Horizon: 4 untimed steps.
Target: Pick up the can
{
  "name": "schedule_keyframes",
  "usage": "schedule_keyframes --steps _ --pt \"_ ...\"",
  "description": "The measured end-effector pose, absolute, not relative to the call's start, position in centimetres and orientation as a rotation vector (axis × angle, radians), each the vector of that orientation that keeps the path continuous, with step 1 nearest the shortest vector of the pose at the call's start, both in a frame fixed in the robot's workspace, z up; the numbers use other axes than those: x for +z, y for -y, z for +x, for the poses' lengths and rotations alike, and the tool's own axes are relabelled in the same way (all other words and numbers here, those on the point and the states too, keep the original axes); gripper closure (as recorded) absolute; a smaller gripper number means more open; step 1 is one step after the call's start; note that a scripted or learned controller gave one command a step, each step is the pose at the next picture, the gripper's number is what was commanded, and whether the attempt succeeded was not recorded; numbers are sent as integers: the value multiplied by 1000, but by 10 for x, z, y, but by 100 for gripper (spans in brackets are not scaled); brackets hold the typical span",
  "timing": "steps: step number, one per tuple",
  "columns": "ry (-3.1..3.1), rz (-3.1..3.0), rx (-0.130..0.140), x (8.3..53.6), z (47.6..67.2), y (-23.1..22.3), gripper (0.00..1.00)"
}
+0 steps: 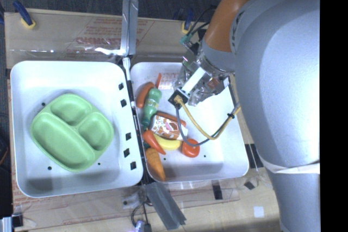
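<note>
Camera view: two white bins sit side by side on the desk (60, 35). The left bin (22, 133) holds a green divided plate (70, 130), lying flat.

The right bin (228, 160) holds a cluster of toy food along its left side. The can (165, 126) lies on its side in the middle of that cluster, its printed label facing up. It touches a green bottle (151, 106) above it and a banana (170, 144) below it. A tomato (190, 148) sits just beside the banana. A carrot (155, 164) lies near the bin's lower left corner. A red-and-white packet (167, 80) lies by the far wall.

The gripper (206, 88) hangs over the upper middle of the right bin, apart from the can. Whether it is spread or closed cannot be told, and nothing is seen in its grasp.
</note>
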<state>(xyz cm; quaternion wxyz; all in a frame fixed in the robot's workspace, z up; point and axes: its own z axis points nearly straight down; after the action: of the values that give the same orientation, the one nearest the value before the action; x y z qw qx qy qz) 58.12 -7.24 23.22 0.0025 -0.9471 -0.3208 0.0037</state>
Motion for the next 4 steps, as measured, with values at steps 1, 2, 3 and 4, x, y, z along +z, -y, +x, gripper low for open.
schedule_keyframes --steps 1,2,3,4 --pt "544 -3091 13 238 572 18 100" --pt "353 -3121 9 247 537 -17 100" --pt "322 -3125 8 228 558 -42 100" --pt "364 -3119 9 234 645 -3 100"
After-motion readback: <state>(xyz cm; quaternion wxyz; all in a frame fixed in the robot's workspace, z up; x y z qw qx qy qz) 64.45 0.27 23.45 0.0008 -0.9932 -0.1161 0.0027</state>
